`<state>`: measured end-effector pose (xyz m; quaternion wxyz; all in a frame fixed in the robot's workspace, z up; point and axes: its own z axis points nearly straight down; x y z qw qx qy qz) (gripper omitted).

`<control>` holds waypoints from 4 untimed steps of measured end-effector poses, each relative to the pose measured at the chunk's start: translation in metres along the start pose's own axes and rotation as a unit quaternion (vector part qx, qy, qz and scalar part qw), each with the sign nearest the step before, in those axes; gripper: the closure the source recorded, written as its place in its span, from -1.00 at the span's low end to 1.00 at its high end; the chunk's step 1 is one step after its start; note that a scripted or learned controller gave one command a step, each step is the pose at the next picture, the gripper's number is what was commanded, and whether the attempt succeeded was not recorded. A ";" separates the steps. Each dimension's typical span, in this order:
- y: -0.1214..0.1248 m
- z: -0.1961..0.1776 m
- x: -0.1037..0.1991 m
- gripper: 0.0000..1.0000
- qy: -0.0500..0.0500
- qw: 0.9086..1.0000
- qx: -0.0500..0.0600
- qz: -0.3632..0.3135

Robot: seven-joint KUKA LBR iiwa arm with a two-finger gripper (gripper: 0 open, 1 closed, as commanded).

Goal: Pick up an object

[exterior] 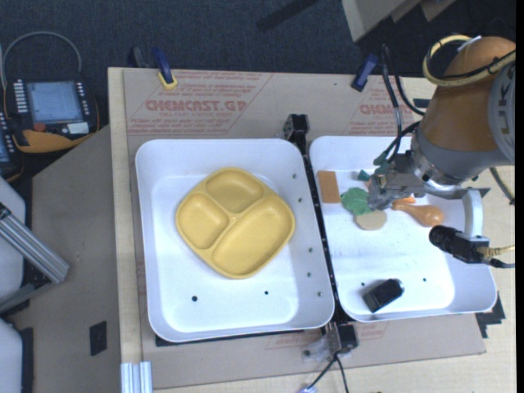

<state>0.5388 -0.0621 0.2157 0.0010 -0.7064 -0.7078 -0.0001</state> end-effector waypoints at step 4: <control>0.046 -0.010 0.143 -1.00 -0.001 1.000 -0.001 0.000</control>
